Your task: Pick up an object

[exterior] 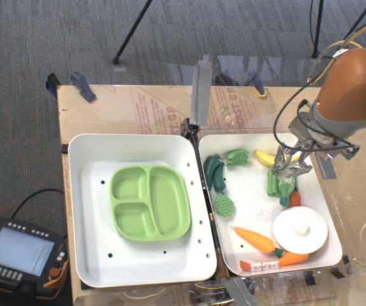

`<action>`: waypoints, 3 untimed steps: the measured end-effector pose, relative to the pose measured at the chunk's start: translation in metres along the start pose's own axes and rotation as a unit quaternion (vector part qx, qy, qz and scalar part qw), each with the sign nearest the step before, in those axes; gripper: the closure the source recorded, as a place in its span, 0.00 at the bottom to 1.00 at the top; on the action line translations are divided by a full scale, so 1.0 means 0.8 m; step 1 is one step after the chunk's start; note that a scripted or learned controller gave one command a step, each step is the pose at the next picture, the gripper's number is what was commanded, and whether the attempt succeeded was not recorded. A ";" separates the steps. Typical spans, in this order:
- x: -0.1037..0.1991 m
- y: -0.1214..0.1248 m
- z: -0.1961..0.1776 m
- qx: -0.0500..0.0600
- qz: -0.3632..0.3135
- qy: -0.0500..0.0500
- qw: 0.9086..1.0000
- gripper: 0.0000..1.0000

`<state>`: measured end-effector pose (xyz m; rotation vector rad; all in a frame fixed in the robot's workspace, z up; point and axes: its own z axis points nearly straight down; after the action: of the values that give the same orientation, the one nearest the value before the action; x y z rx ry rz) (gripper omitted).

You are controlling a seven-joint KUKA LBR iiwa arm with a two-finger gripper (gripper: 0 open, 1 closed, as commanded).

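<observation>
Overhead, a grey arm (344, 88) with an orange band reaches in from the right above a plywood bench (125, 110) bearing two shallow white bins side by side. Its gripper (291, 164) hangs low over the upper right part of the right bin (253, 199), just above a cluster of green toy vegetables (280, 183); whether the fingers are spread or closed cannot be told from this slant, and nothing is clearly seen between them.

The right bin holds the clutter: a yellow banana (265, 157) just left of the gripper, a dark green cucumber (213, 171) against the left wall, a green leafy piece (237, 157) near the top, a bumpy green piece (224, 204) below the cucumber, a round white lid (300, 229) at lower right, and an orange carrot (256, 239) beside it. A second carrot (293, 258) lies along the front wall, touching a small red-and-white packet (259, 266).

The left bin (87, 171) carries a green divided plate (150, 203), lying flat near its middle.

Grey carpet (74, 30) surrounds the bench, with black tripod legs (135, 24) standing behind it. A handheld control pendant (20, 254) with a screen rests on the floor at lower left, its cable looping away.
</observation>
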<state>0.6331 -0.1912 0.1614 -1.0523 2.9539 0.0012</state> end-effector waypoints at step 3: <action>0.034 0.047 0.078 -0.001 -0.053 -0.001 0.999 1.00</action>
<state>0.5883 -0.1788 0.0988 -1.2077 2.8920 0.0056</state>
